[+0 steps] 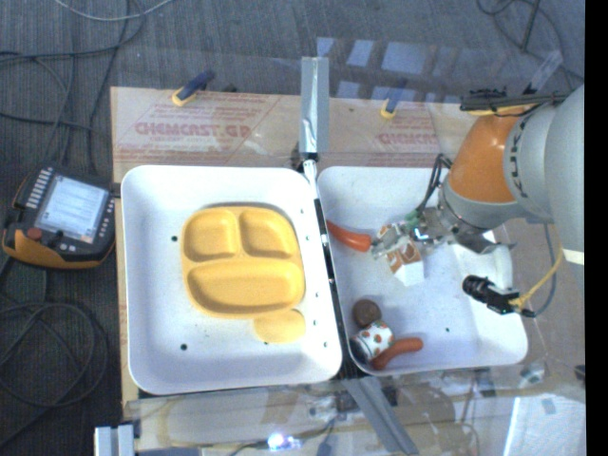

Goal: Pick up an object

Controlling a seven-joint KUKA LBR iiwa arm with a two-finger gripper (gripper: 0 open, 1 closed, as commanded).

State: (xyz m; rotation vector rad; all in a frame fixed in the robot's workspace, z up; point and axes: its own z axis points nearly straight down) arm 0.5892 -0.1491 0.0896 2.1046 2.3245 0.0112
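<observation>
Hard to make out at the hand [410, 238]: fingers lost in clutter over a small white-and-brown carton [407, 262], so no telling whether open or shut, nor whether anything held. Cut off at the right edge: most of the grey arm [556, 160], only its orange band [483, 164] and wrist in full sight. Reaching in from the right, wrist bent down over the right bin [494, 345], hand low near that bin's middle, just above or touching the carton. Black cable fitting [486, 293] hanging below the wrist, with a yellow lead trailing right.

In the right bin: an orange-red sausage-like piece [348, 237] near the left wall, just left of the hand; a dark brown round thing [367, 311] toward the front; a small white spotted cup [373, 336] beside it, touching a second red sausage [399, 350] at the front corner.

In the left bin [142, 350]: a yellow divided tray [243, 259], with a yellow round piece [278, 326] just at its front edge.

On the floor left of the counter [190, 131], an orange-rimmed pendant [62, 218] with a lit screen.
</observation>
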